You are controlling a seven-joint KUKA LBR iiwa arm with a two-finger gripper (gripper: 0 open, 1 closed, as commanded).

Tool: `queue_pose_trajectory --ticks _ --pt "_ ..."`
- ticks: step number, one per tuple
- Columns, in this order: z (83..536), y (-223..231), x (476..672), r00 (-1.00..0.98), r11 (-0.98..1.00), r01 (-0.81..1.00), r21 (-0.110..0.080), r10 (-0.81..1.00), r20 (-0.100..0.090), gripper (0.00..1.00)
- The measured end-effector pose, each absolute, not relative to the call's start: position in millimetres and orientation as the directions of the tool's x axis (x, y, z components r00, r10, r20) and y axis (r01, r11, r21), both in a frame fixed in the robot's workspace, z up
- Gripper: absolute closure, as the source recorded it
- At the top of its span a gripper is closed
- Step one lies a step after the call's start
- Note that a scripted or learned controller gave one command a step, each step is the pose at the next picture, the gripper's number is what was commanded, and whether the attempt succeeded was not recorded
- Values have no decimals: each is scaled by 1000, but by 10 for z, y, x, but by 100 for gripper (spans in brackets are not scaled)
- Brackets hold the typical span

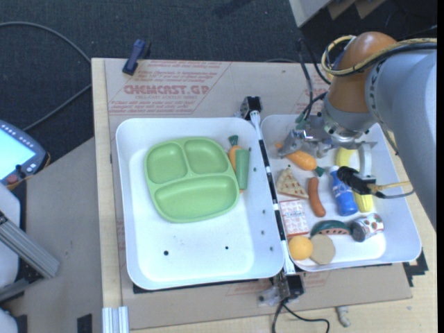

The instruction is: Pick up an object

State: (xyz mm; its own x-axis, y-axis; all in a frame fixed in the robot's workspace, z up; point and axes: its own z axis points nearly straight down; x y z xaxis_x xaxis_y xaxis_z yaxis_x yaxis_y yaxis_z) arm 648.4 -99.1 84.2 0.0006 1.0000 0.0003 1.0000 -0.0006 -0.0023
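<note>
In the camera view, the two-finger gripper (310,146) hangs low over the upper part of the right white bin (399,245); whether it is open or closed I cannot tell. The orange oval toy food piece (302,160) lies just below-left of it, long axis running left-right.

Right bin (402,245), white and shallow, with its toy foods. At its 11 o'clock corner lies an orange, mango-like piece (302,160), under the arm's wrist. Just below, toward 9 o'clock, a pizza slice (291,184) lies flat, point up; beside it a red sausage (316,196) lies lengthwise. A blue bottle (342,193) and a yellow piece (344,157) occupy the centre. At 7 o'clock: a printed red-and-white packet (294,220), an orange ball (300,248) and a tan round disc (322,251), the two touching. A watermelon slice (333,227) lies at 6 o'clock, a small red-and-white can (368,227) toward 5.

Left bin: a green, three-compartment plate (192,179) at its centre; a carrot (241,165) lies at the plate's 3 o'clock edge.
</note>
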Motion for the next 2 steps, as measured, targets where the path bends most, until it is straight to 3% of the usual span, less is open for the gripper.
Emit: queue_pose_trajectory --ticks 1,2 --pt "950 -988 6493 0 0 1000 1 1000 -1 100" --pt "1854 -238 6032 -2 2 1000 1 1000 1 100"
